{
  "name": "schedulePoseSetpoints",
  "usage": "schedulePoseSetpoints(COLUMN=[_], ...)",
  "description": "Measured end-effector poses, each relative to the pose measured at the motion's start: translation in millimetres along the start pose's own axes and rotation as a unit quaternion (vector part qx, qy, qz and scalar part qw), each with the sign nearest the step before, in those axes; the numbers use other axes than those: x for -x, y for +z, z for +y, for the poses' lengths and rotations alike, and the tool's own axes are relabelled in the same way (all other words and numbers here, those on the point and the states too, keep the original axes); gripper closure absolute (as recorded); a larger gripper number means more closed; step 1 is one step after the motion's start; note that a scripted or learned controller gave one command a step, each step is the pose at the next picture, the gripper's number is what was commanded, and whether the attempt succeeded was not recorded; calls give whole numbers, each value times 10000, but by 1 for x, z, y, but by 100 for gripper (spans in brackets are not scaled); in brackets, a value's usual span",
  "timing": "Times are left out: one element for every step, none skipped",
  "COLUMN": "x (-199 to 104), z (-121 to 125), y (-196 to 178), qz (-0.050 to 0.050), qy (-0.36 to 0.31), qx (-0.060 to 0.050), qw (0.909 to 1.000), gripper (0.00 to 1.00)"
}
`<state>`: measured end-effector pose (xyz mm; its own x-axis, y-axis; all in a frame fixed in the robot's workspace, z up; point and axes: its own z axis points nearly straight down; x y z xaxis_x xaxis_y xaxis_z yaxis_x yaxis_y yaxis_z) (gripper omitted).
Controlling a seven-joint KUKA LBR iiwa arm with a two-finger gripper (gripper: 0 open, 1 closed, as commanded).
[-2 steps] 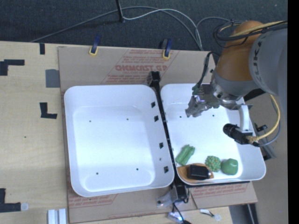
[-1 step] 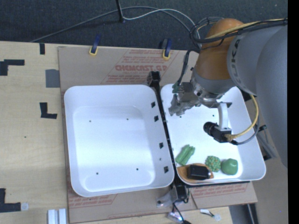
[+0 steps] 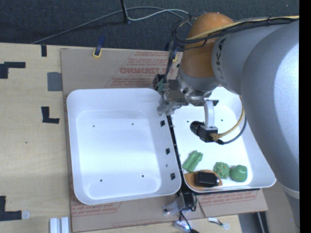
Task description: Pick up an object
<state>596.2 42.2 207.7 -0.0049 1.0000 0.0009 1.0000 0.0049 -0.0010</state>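
The right bin (image 3: 252,144) holds several small objects at its front. A long green piece (image 3: 193,160) lies near the divider. A bumpy green ball (image 3: 221,169) and a smooth green object (image 3: 238,173) sit side by side. A black object (image 3: 206,179) rests on an orange piece (image 3: 194,181) in the front corner. My gripper (image 3: 167,105) hangs at the back of the right bin, close to the wall shared by the two bins, well behind the objects. The wrist covers most of it from above.
The left bin (image 3: 116,149) stands beside the right one on a cardboard sheet (image 3: 131,69). A black cable end (image 3: 203,131) with a yellow wire dangles from the wrist over the right bin. The big grey arm (image 3: 262,67) covers the right bin's back right.
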Motion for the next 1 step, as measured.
schedulePoseSetpoints(x=[-53], z=[11], y=[-5], qz=[0], qy=[-1], qx=[4], qw=[10000], gripper=[100])
